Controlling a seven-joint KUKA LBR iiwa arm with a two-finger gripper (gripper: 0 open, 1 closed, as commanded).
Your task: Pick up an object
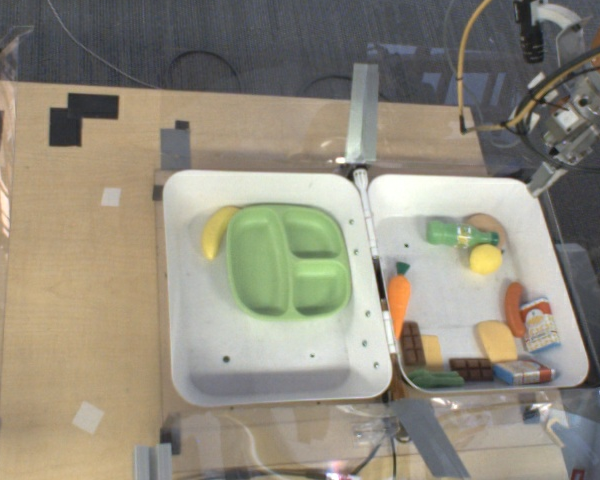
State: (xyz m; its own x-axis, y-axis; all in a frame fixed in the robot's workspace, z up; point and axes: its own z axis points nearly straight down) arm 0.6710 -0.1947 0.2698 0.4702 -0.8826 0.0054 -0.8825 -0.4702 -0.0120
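A: Start at the near edge. What lies in the right bin (570, 298)?

B: Along its near wall sit a small box (523, 371), a chocolate bar (471, 368) and a green piece (436, 376). Just behind them lie a yellow wedge (497, 341), a second chocolate bar (411, 343) and a milk carton (540, 325) by the right wall, with a sausage (515, 308) touching the carton.

A: And further in?

B: A carrot (398, 299) lies beside the left wall, its tip pointing near. Beyond it a lemon (486, 259) touches a green bottle (461, 233) lying on its side, with a brownish piece (487, 222) just behind the bottle.

A: The left bin (185, 298)?

B: A green divided plate (285, 261) fills its middle, with a banana (216, 231) touching its left rim. The near strip of that bin is bare floor.

A: Where is the gripper (542, 178)?

B: Far right, at the right bin's far corner and outside its rim, well apart from every object. The bottle and lemon are the nearest to it.

A: Clenched or released?

B: I cannot tell; it is too small and blurred there.

A: Open room?

B: The middle of the right bin, between carrot and sausage, is bare. The desk (80, 298) spreads wide to the left.
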